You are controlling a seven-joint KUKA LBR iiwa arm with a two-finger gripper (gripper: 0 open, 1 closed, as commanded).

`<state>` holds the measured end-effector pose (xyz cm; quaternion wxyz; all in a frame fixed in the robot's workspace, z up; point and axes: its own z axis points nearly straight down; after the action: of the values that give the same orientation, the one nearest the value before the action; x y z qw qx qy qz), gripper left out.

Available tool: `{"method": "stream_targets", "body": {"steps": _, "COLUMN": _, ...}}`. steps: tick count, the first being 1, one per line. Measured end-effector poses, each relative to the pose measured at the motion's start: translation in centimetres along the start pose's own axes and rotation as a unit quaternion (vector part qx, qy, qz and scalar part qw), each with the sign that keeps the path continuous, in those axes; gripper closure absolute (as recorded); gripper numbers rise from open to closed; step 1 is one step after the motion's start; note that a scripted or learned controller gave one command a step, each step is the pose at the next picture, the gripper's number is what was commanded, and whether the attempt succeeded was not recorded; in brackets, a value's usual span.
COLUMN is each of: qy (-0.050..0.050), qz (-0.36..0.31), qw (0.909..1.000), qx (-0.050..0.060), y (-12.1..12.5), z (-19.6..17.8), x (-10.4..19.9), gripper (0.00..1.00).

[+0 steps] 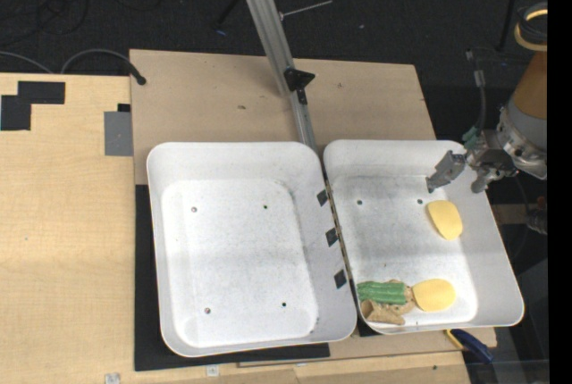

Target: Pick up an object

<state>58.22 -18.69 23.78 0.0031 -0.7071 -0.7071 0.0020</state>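
In the right bin point(393, 168) lie a yellow oval piece point(444, 219) near the right wall, a second yellow round piece point(433, 294) at the front, a green ridged object point(382, 291) and a tan lumpy object point(386, 313) beside it. My gripper point(462, 173) hangs at the bin's far right, just above and behind the upper yellow piece. Its two fingers are spread apart with nothing between them.
The left bin point(170, 168) sits beside the right one, joined by black clips point(332, 236). A slanted metal rail point(268, 25) rises behind the bins. The grey arm with its orange band point(534, 87) enters from the right edge.
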Motion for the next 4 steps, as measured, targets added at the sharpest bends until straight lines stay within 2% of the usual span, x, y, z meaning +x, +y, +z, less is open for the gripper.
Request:
{"method": "stream_targets", "body": {"steps": 1, "qy": 0.0, "qz": 0.0, "qw": 1.0, "qx": 0.001, "y": 0.2, "z": 6.4, "x": -0.3, "gripper": 0.0}}
{"method": "stream_targets", "body": {"steps": 2, "qy": 0.0, "qz": 0.0, "qw": 1.0, "qx": 0.0, "y": -0.4, "z": 11.0, "x": -0.6, "gripper": 0.0}}
{"method": "stream_targets", "body": {"steps": 3, "qy": 0.0, "qz": 0.003, "qw": 1.0, "qx": -0.002, "y": -0.3, "z": 9.7, "x": -0.8, "gripper": 1.0}}
{"method": "stream_targets", "body": {"steps": 4, "qy": -0.001, "qz": 0.001, "qw": 1.0, "qx": -0.005, "y": -0.6, "z": 4.5, "x": -1.7, "gripper": 1.0}}
